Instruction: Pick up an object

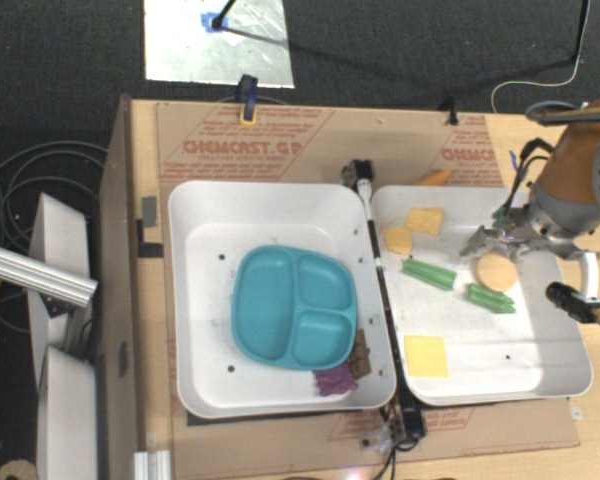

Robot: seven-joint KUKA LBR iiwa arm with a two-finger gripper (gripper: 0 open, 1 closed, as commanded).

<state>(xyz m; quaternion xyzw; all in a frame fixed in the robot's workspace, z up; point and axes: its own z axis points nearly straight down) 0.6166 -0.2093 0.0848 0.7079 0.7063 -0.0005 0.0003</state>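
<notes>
My gripper (502, 238) hangs over the right bin (540, 368), near its far right side. Just in front of it, touching or nearly so, lies a round tan disc (496, 272). A short green piece (491, 299) lies next to that disc, and a longer green stick (428, 274) lies to its left. Also in this bin are a yellow block (426, 219), a small tan round piece (398, 239) and a flat yellow square (425, 355). Nothing shows held in the gripper.
The left bin (205, 268) holds a teal divided plate (295, 308), with a purple object (332, 379) and a brown one (361, 358) at its near right corner. An orange piece (435, 178) rests on the right bin's far rim. A ridge divides the two bins.
</notes>
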